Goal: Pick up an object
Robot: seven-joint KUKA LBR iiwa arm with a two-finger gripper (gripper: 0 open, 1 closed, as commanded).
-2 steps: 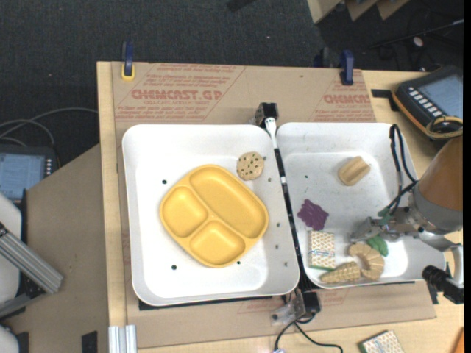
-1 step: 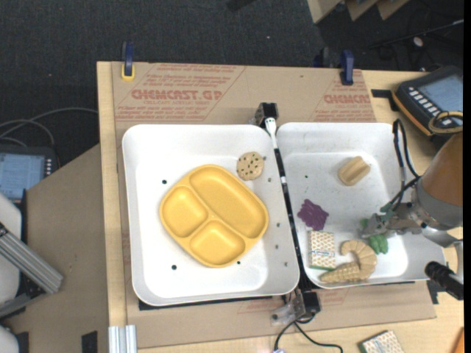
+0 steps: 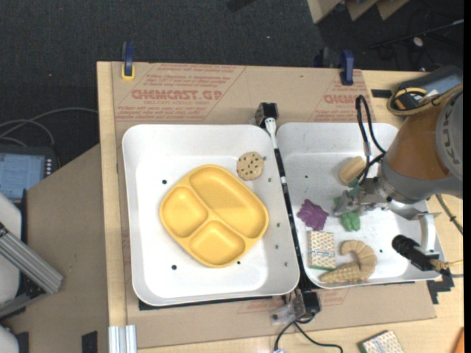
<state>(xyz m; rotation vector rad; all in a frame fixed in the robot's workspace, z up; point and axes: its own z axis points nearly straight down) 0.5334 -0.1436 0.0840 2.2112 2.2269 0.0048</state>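
**Two white bins on the bench, seen from above.** The left bin (image 3: 136, 197) holds a yellow plate (image 3: 213, 215) divided into three compartments, lying slantwise near the bin's middle. A round brown cookie (image 3: 250, 165) with dark chips lies just beside the plate's upper right corner, apart from it, on the bin floor.

The right bin (image 3: 324, 134) holds six small things:
- a tan bread roll (image 3: 352, 170) toward the upper middle;
- a purple cluster (image 3: 313, 214) near the left wall;
- a green piece (image 3: 350, 220) just right of the cluster;
- a pale checked wafer (image 3: 321, 247) below the cluster;
- a curved brown croissant (image 3: 360, 254) right of the wafer;
- a ribbed tan cone (image 3: 341, 274) along the lower wall, touching the croissant's lower end.

The grey and orange arm (image 3: 416, 160) reaches in from the right. Its gripper (image 3: 358, 197) hangs low between the bread roll and the green piece, directly over the green piece's upper edge. Whether the gripper is wide, narrow or closed on anything cannot be told at this scale.

The green piece is small, bright green and irregular in outline; its finer shape is unclear. It sits near the middle of the right bin.

The brown sheet (image 3: 184, 87) under the bins carries red print reading "CHEMCAST GP", repeated and cut off at the right. Blue clamps (image 3: 129, 68) pin its far edge.
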